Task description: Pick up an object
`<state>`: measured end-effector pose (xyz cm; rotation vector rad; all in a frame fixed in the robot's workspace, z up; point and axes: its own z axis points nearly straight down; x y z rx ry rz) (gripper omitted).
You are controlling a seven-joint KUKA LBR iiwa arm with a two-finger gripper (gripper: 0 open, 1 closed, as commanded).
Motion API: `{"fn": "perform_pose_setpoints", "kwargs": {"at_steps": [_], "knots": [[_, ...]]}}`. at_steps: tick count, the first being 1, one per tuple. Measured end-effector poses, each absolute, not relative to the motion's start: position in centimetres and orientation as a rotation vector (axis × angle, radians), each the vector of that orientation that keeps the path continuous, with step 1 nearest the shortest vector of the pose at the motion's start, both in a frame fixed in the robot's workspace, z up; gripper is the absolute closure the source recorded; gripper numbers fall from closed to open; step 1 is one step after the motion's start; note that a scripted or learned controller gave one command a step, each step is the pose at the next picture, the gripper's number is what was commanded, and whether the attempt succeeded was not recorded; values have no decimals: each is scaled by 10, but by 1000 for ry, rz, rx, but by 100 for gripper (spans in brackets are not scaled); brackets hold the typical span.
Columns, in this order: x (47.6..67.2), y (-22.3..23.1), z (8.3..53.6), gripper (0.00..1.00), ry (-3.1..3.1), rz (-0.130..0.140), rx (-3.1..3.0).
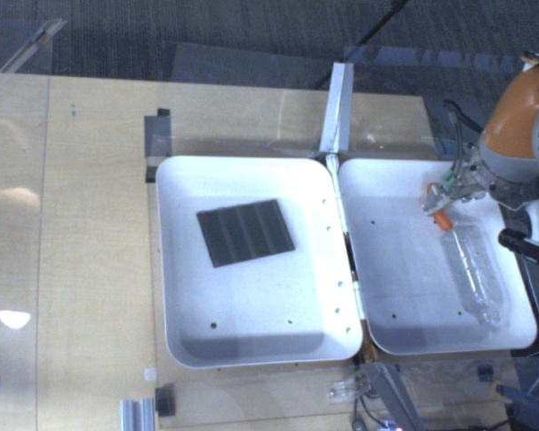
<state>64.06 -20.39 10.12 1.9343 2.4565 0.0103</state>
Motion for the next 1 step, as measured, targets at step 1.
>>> {"fn": "perform_pose_setpoints", "kwargs": {"at_steps": [1], "knots": [[655, -140, 191, 100, 2338, 7, 2088]]}}
